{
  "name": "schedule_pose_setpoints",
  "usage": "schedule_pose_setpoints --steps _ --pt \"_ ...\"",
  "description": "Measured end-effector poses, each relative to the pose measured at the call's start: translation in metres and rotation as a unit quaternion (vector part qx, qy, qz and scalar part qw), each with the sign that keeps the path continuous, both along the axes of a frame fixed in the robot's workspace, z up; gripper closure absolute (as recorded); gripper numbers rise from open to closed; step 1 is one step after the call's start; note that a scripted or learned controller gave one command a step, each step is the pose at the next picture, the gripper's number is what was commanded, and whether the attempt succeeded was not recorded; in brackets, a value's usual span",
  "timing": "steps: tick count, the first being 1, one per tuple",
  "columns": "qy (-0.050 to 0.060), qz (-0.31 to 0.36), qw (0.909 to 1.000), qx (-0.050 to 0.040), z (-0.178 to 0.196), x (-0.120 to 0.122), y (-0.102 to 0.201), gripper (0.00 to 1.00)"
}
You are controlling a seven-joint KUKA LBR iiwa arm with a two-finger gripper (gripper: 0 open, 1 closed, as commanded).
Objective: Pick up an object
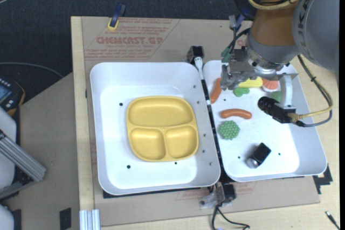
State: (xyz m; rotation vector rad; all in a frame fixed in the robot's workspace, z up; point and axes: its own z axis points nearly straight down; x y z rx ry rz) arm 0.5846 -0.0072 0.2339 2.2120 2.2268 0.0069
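While the end effector [233, 77] is hovering near the right bin's [302, 164] far edge, grip unclear, centering over 1 toy is advisable.

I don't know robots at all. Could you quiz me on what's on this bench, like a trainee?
1. True or false: the yellow three-compartment plastic tray lies in the left white bin.
2. Which is nearer the divider between the bins: the green bumpy round toy or the small black block?
3. Fill in: the gripper hangs over the ___ bin.

Key: 1 true; 2 green toy; 3 right.
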Motion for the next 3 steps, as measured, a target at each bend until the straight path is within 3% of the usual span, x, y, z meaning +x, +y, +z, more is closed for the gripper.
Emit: schedule_pose_setpoints --steps 1,3 --pt "0.002 -0.002 1.0 -0.0007 -0.02 0.013 0.018 1.0" --pt "0.002 -0.003 1.0 -0.001 -0.012 0.007 0.007 1.0"
